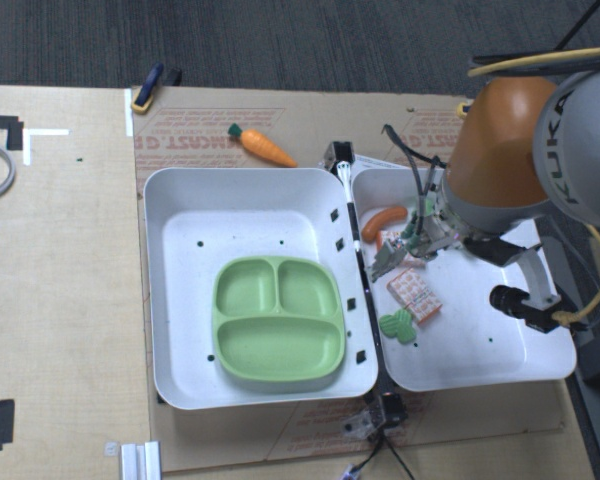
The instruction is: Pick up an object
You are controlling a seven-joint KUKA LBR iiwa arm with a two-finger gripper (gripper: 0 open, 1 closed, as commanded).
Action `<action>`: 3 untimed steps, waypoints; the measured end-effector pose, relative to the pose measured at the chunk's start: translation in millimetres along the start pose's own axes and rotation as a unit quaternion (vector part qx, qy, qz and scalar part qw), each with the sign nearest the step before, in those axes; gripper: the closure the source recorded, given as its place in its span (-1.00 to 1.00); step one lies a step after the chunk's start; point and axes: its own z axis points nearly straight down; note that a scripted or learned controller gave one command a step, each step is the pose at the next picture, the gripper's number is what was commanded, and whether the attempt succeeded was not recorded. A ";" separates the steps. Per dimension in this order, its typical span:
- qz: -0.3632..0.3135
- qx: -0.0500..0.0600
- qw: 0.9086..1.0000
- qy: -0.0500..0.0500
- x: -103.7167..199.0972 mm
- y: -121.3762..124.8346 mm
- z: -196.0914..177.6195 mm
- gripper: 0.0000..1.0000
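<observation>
The right bin (500,363) holds a small box with a red-and-white pattern (414,296), a green toy (398,325) and an orange sausage-shaped toy (383,219) near its far left corner. My gripper (404,249) hangs low over the left part of this bin, just above the patterned box and near the sausage toy. The wrist and orange band hide most of it. The left bin (180,218) holds a green divided plate (278,318).
A toy carrot (263,146) lies on the cardboard behind the left bin. A blue clip (147,87) sits at the cardboard's far left corner. Black clamps join the bins along their shared wall (352,258).
</observation>
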 end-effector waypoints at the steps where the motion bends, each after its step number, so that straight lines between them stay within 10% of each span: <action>1: -0.062 0.000 0.998 0.000 0.8 -30.5 -0.2 -1.00; 2: -0.062 0.000 0.998 0.000 0.8 -30.5 -0.1 -1.00; 3: 0.037 0.001 0.999 0.001 -81.4 -24.2 99.5 -1.00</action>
